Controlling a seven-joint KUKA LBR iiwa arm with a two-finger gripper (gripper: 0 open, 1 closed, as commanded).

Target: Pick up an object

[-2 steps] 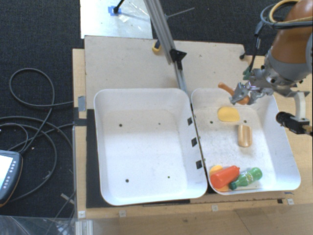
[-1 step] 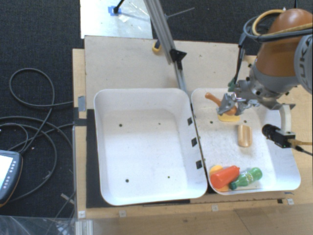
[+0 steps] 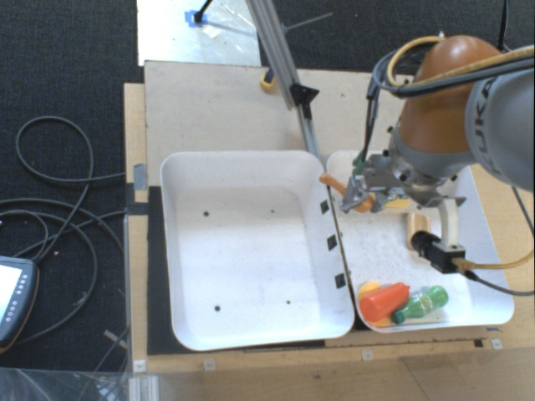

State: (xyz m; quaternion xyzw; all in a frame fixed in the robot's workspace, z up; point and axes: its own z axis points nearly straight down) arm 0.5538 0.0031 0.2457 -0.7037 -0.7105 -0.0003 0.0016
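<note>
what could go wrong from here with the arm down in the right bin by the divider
1. The gripper works right beside the rim where the two bins meet, over an orange object near the right bin far corner. It may strike the rim or wedge the object against it.
2. The red-orange object and green bottle lie touching at the near edge, so a later grasp there could catch both or push one away.

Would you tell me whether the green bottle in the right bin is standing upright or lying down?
Lying down. The green bottle rests on its side on the right bin floor, beside the orange-red object.
</note>
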